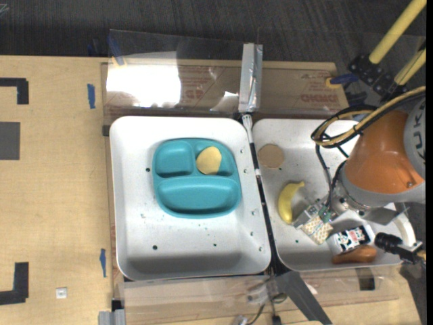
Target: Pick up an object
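Note:
In the right bin [298,137], a yellow banana [289,200] lies near the left wall, with a flat tan disc [271,156] behind it. My gripper [319,217] reaches down just right of the banana, directly over a small beige checkered piece [316,231]. Whether the gripper touches that piece is unclear. A little black-and-white carton [352,237] and an orange-brown sausage-shaped item [356,253] lie to the gripper's right, near the front wall. The arm's orange band [382,161] hides part of the bin's right side.
The left bin [128,202] holds a teal divided plate [196,195] with a round yellow fruit [209,160] in its back right compartment. A grey divider post [250,80] stands behind the bins. Cables [338,124] loop over the right bin's back.

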`<act>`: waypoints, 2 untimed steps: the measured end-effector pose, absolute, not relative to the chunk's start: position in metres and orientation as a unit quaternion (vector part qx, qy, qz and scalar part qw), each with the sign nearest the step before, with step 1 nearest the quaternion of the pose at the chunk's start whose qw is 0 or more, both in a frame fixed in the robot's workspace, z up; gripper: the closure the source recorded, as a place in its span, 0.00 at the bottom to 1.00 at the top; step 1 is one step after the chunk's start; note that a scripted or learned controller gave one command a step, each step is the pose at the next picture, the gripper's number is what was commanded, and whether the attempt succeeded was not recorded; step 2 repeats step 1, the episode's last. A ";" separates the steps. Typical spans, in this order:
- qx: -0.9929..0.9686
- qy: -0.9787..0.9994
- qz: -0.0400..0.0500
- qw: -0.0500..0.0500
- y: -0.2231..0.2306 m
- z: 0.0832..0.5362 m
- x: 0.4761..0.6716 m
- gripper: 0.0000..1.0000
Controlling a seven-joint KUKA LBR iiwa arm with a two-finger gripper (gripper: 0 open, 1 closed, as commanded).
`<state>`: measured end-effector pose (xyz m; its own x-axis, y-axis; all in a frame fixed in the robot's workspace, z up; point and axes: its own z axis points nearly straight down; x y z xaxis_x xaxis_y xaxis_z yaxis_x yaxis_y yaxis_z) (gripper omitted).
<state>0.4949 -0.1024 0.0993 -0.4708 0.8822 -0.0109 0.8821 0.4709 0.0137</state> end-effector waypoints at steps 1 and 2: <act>0.562 0.827 0.003 0.004 -0.040 0.254 0.502 1.00; 0.562 0.827 0.003 0.004 -0.040 0.254 0.502 1.00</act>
